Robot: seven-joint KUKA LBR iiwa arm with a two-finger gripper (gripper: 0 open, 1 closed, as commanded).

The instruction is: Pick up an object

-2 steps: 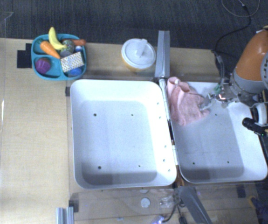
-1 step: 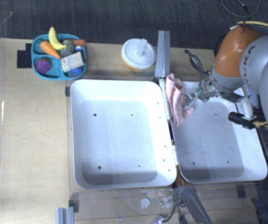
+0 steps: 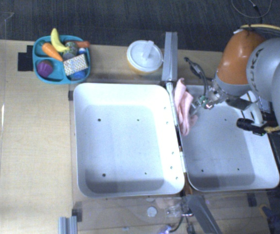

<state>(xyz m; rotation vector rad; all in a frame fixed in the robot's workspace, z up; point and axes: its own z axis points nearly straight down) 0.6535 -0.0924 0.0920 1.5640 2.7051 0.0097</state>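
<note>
One soft pink cloth is draped over the smooth rim between two shallow white bins. The jaws, at its three o'clock, touch it; their state cannot be told.

arm reaches in frm right — gripper low, wrist bent.

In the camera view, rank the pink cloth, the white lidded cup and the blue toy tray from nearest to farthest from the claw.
Measured from the claw:
1. Pink cloth, draped at the right bin's left wall, right beside it.
2. White lidded cup, on the bench beyond the left bin.
3. Blue toy tray, far left on the bench.
</note>
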